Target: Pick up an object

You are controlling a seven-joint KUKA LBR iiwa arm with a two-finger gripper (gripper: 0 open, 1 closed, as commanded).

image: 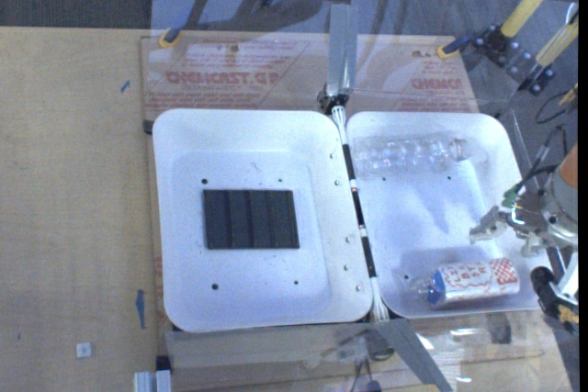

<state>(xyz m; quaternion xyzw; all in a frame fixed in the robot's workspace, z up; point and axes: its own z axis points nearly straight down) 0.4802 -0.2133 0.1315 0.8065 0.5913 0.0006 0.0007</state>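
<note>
A small bottle with a red-and-white checked label is seen lying on its side near the front wall of the right bin; its lettering cannot be read. A clear plastic bottle lies along the bin's back wall. The gripper is seen at the bin's right edge, above and apart from the checked bottle; how it is set cannot be told. A black ribbed block is centred in the left bin. Red print reading roughly "CHEMCAST GP" is carried on the clear sheets behind.
</note>
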